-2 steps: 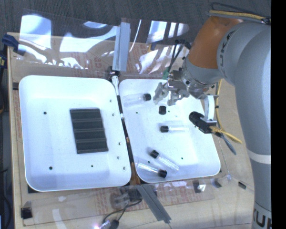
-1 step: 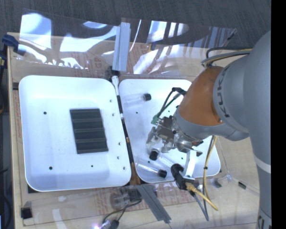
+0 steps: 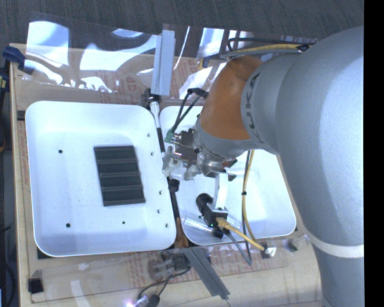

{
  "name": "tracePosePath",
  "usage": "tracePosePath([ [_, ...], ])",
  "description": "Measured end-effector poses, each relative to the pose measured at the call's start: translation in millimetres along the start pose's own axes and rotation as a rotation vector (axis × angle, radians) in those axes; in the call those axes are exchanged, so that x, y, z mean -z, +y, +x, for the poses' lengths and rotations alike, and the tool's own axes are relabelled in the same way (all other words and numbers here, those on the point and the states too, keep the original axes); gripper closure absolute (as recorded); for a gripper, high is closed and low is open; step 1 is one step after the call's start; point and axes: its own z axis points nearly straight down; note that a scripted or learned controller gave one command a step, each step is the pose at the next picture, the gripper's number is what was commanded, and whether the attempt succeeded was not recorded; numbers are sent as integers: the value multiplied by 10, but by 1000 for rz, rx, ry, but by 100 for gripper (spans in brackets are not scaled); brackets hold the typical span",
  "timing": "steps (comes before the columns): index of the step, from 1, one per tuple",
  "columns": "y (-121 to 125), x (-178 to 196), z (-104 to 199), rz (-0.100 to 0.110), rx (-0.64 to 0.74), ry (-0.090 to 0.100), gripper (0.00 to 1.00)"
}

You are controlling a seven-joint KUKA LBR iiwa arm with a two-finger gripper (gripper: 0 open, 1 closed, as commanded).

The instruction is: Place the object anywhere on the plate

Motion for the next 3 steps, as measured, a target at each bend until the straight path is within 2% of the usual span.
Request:
tracePosePath([
  [1, 23, -4, 716, 1, 10, -2, 100],
  [2, -353, -959, 1240, -5, -571, 1, 100],
  [3, -289, 2, 906, -2, 27, -1, 100],
])
